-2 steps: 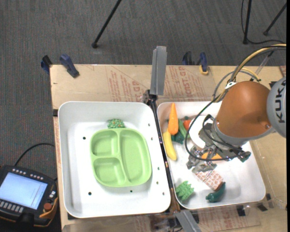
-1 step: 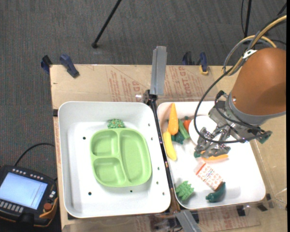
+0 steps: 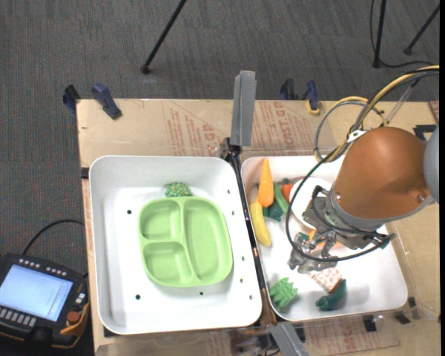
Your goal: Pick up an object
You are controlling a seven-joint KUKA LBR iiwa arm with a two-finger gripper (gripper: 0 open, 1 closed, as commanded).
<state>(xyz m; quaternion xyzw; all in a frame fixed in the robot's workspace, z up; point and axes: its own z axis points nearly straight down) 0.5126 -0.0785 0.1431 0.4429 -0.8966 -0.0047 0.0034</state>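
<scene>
Over the right bin [image 3: 397, 284], the tool [image 3: 308, 258] hung just above a pink-white toy [image 3: 328, 278]; couldn't tell its grip state. Carrot [image 3: 265, 182] & banana [image 3: 260, 224] lay nr that bin's left wall.

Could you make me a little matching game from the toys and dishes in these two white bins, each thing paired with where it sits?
Things:
1. green divided plate
2. orange carrot
3. yellow banana
4. small green broccoli piece

Places:
A. right bin, near its far left corner
B. left bin, middle
C. left bin, just beyond the plate's far rim
D. right bin, along its left wall, nearer than the carrot

Pairs: 1-B, 2-A, 3-D, 4-C
</scene>
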